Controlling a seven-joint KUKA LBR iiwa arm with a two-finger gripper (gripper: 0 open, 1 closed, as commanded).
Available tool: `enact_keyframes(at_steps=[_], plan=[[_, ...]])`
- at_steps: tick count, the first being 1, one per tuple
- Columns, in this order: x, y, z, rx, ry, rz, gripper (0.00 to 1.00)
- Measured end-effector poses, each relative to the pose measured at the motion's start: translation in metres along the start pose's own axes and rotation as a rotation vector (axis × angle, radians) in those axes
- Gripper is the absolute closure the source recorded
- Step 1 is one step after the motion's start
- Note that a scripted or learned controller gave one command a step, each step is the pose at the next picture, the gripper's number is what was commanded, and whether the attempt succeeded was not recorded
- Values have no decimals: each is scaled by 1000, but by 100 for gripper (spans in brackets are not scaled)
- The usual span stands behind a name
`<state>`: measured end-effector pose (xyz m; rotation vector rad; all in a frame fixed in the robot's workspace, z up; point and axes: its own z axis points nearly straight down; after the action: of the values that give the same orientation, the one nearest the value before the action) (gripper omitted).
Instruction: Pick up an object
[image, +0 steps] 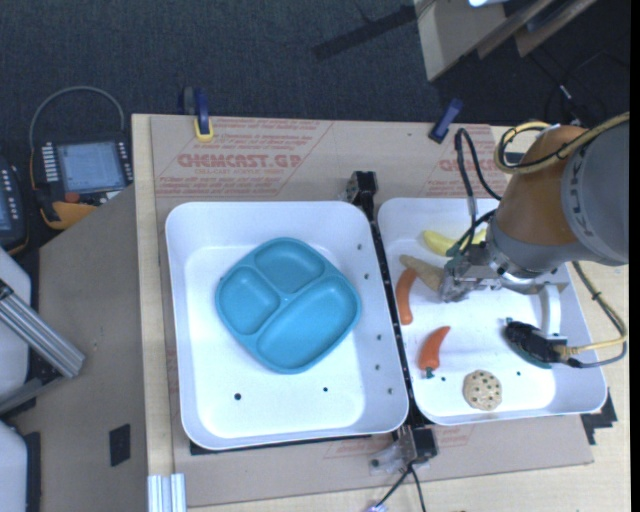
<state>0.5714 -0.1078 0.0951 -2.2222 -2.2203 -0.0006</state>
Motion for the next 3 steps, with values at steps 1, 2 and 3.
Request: enact_keyframes(at_steps=[1, 2, 3], plan=[[-4, 6, -45, -6, -2, -1, 100], [-4, 6, -88, -6, -2, -2, 100], [-3, 8, -131, -7, -2, -2, 100]])
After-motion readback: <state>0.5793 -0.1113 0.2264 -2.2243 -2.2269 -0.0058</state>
